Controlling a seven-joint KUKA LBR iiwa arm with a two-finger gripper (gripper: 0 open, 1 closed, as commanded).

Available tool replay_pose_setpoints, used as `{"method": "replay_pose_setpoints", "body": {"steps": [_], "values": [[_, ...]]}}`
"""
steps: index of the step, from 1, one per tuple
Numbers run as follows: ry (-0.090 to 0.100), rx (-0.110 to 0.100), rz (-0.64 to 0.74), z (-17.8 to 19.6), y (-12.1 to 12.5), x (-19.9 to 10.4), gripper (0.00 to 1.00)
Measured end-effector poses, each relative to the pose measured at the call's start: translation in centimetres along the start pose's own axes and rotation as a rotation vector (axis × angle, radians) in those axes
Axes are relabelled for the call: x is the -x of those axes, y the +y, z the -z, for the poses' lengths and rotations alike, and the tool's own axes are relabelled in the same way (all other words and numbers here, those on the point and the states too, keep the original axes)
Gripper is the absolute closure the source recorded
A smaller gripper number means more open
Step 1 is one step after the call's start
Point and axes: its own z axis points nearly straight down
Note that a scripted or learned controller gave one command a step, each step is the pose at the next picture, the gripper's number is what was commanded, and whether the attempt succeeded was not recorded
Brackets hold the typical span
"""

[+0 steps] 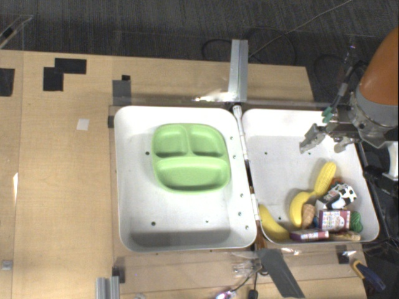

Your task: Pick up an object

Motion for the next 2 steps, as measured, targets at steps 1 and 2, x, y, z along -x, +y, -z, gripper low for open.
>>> {"method": "replay_pose_setpoints", "body": {"steps": [1,2], "values": [[-0.002,0.004,0.075,-6.2,-2.4,3.7,0.00],[-0.002,0.004,0.243,-15.6,1.2,6.0,0.00]]}}
